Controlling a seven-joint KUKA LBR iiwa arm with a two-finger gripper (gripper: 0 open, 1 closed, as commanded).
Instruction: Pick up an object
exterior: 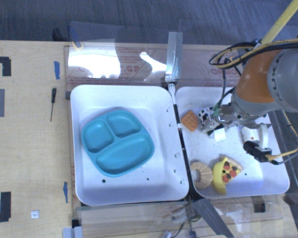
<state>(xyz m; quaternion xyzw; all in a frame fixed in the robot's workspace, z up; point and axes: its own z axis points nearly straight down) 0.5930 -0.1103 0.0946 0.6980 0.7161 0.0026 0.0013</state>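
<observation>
Reaching in over the right bin (278, 182), the grey arm (283, 81) with its orange band hangs low above the bin's upper middle. Its gripper (219, 119) points down among small things — whether it grips anything I cannot tell, since the tip is lost in clutter. A black-and-white spotted toy (204, 115) sits just beside the tip on the side away from the arm, and a small white block (219, 134) lies just below the tip, toward the near edge of the bench. An orange waffle-like piece (189, 121) lies further out past the spotted toy, near the wall between the bins. Well below the gripper, a yellow pizza-slice toy (225, 173) and a tan round piece (201, 174) rest close together at the bin's near edge. Far beyond the dividing wall, the left bin (84, 182) holds a blue divided plate (118, 142).
</observation>
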